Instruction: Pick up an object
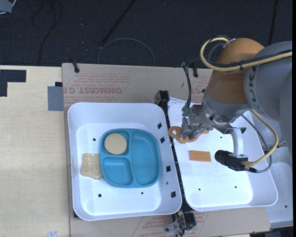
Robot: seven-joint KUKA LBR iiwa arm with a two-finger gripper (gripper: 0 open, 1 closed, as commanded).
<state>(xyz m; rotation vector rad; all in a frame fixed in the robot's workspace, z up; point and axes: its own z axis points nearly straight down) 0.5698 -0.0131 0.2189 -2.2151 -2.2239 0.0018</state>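
You see the arm [246,88], grey with an orange band, reaching in over the right bin [236,191]. Taking that bin as your landmark: the left bin [83,127] sits just beside it, their inner walls touching along a black clamp strip. In the left bin lies a blue divided tray [138,167], with a round tan disc [115,143] in the compartment farthest from the right bin's near corner, and a pale yellowish piece [91,166] touching the tray's far side. The gripper [192,129] hangs low at the right bin's inner wall, directly over a tan ring-shaped object [178,135]; you cannot tell how far it is spread or whether it has the ring. On the right bin's floor, near the middle, lies a small orange rectangular piece [200,156], apart from the ring.
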